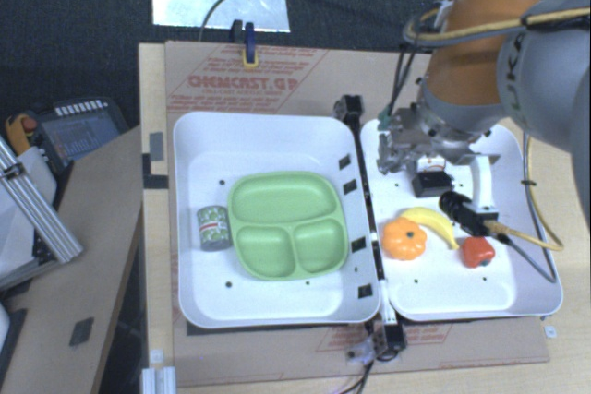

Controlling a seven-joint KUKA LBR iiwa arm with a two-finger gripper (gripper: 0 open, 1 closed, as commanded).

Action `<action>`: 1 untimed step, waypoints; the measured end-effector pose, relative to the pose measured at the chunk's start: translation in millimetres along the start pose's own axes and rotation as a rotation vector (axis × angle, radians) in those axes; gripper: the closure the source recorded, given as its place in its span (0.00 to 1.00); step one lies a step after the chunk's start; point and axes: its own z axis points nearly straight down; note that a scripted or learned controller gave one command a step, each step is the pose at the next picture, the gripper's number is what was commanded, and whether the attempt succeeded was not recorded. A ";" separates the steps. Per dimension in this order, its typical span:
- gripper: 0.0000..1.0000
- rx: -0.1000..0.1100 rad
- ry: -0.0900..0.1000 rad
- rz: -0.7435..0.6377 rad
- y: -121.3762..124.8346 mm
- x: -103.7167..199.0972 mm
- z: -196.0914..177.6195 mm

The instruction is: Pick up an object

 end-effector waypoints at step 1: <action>1.00 0.000 0.000 0.001 -4.0 53.3 -0.7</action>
